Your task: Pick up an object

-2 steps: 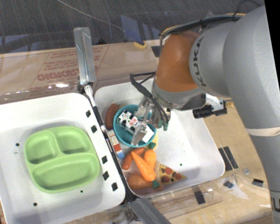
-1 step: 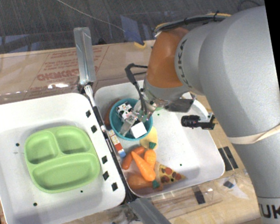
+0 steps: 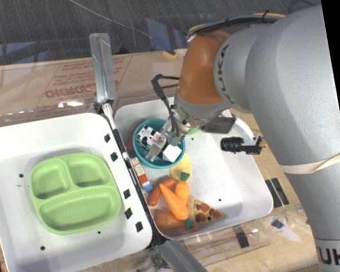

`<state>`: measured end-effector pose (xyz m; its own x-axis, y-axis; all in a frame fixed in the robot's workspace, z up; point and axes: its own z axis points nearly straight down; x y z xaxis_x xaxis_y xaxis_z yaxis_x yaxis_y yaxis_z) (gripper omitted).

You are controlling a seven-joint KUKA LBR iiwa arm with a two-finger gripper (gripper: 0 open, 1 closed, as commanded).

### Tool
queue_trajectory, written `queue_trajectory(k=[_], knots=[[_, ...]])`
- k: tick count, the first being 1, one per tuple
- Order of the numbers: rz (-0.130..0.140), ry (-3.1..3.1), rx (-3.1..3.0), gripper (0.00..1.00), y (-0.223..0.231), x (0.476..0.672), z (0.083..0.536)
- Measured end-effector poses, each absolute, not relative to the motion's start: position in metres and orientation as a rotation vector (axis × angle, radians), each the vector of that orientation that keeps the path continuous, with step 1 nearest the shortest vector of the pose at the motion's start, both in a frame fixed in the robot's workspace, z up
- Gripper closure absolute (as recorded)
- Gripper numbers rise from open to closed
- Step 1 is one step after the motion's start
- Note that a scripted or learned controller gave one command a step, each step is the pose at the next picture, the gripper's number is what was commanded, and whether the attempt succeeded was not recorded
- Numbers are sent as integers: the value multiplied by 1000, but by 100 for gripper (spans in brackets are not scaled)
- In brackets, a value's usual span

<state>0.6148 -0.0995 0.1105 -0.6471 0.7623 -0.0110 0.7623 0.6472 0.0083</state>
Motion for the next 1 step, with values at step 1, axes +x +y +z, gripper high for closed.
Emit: queue_trajectory(k=[1], knots=[[1, 2747, 1524, 100, -24, 640, 192]])
